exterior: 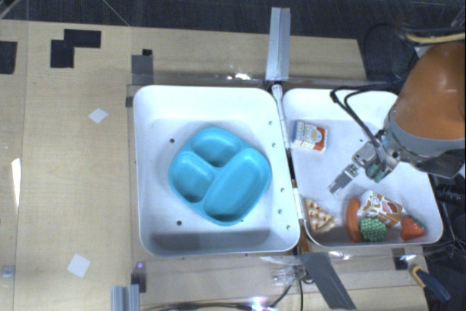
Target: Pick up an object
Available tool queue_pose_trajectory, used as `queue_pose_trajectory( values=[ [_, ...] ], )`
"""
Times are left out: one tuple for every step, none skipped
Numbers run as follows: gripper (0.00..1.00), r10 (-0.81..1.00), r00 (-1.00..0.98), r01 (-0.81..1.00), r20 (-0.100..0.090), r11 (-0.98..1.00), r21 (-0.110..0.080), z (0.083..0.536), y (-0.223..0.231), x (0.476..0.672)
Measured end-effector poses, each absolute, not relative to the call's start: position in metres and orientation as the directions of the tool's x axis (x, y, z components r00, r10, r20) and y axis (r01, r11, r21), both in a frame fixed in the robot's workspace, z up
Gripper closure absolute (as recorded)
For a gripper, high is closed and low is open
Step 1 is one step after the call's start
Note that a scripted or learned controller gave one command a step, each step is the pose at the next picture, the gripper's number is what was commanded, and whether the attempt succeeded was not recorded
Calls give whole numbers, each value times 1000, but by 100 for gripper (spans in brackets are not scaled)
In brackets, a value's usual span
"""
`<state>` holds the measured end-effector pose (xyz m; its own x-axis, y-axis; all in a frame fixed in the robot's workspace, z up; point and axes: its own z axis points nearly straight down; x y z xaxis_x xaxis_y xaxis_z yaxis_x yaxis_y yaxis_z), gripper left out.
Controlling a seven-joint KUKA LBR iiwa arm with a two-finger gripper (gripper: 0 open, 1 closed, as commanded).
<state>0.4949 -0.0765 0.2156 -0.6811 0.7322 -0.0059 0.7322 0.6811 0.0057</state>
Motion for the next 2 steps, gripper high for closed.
queue_pose_trajectory(
  values=[
    [0, 755, -656, 755, -6, 656, 5, 110, -103, 489],
    [0, 709, -705, 709, -7, 705, 5, 239, -121, 489]
  ],
)
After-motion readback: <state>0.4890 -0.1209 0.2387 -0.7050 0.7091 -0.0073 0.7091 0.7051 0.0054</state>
